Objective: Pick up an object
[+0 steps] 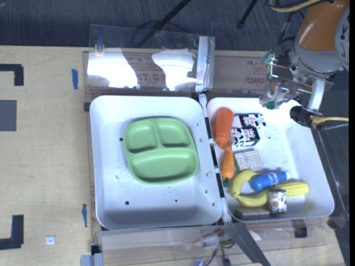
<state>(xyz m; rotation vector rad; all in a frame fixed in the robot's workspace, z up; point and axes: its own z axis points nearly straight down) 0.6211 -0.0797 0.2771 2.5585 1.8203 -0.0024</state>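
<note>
Right bin (310, 165), near end: a small can (278, 201) is standing upright by the front wall, touching the corn cob (294, 189), which is lying crosswise. Just behind, a blue bottle (267, 180) is resting on its side across a banana (247, 188) that is curving along the bin's left part.

Right bin, middle: a speckled square packet (248, 160) is lying flat; a small carrot (228, 165) is lying beside it against the divider, long axis running near to far.

Right bin, far part: a black-and-white patterned carton (246, 129) is lying flat beside a larger orange carrot (223, 126), whose long axis is also running near to far along the divider.

Gripper (274, 100): hanging over the bin's far edge, nothing between its fingers; whether they are spread or closed cannot be told from here. The carton and orange carrot are lying nearest it, toward the front and left of the fingers; everything else is sitting farther forward. My guess is the next move would be a short one down and left, with the fingers crossing the carrot's long axis.

Left bin (105, 126): a green divided plate (161, 148) is sitting in the middle, well apart from the gripper.

Surface: both bins are white, shallow and smooth. The right bin's contents are crowding its left and front; bare floor is showing at its right side.

Beyond: a wooden bench (39, 148) is carrying the bins, with a clear panel (144, 65) standing behind the left one.
</note>
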